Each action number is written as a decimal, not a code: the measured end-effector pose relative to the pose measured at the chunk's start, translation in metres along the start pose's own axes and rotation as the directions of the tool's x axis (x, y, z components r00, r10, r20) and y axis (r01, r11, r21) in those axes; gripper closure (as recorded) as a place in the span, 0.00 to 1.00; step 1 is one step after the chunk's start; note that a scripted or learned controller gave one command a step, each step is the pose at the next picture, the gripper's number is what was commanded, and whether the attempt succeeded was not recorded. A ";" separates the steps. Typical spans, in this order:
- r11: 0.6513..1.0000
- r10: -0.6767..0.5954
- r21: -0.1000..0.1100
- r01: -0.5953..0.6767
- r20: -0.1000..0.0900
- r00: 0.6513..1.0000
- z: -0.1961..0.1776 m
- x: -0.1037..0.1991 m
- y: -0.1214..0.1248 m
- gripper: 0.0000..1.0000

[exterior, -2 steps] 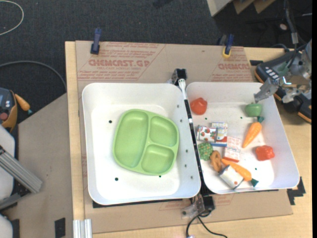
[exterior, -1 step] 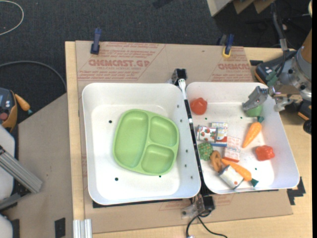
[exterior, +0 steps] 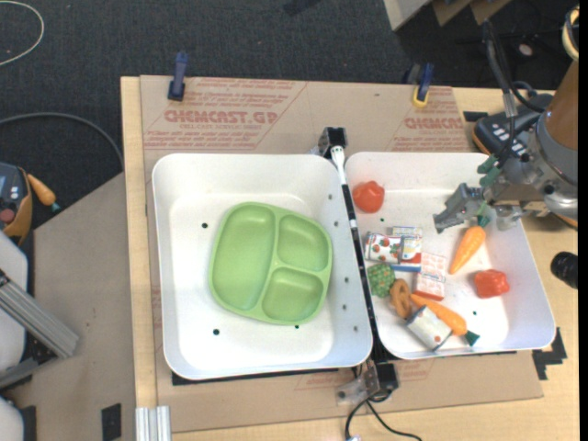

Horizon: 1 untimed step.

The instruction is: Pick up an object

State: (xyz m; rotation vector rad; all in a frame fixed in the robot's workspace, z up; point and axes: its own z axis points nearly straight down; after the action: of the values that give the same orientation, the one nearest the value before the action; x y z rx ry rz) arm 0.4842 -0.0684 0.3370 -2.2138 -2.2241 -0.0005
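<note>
Seemingly poised over the right bin [exterior: 542, 324], the gripper [exterior: 464, 208] hovers beside an orange carrot [exterior: 468, 248]; whether its fingers are spread cannot be told. Crowded toys nearby, a red tomato [exterior: 490, 283] among them, could be nudged or grabbed instead. Beyond, a green divided plate [exterior: 270, 263] fills the left bin [exterior: 175, 246] on the cardboard-covered tabletop [exterior: 276, 108], dark carpet [exterior: 138, 26] around.

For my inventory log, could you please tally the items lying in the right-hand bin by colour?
Red: 2, round red tomato-like toy and red pepper-like toy
Orange: 2, upper orange toy carrot and lower orange toy carrot
Brown: 1, small brown pretzel-like toy
Green: 1, bumpy green toy
White printed cartons: 2
Grey and white: 1, small cylinder
Total: 9
</note>
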 end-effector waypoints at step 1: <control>1.000 0.003 -0.003 -0.003 0.002 1.000 -0.009 -0.002 0.003 1.00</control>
State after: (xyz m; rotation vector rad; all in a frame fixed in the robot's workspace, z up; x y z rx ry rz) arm 0.4869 -0.0707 0.3463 -2.2199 -2.2237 -0.0017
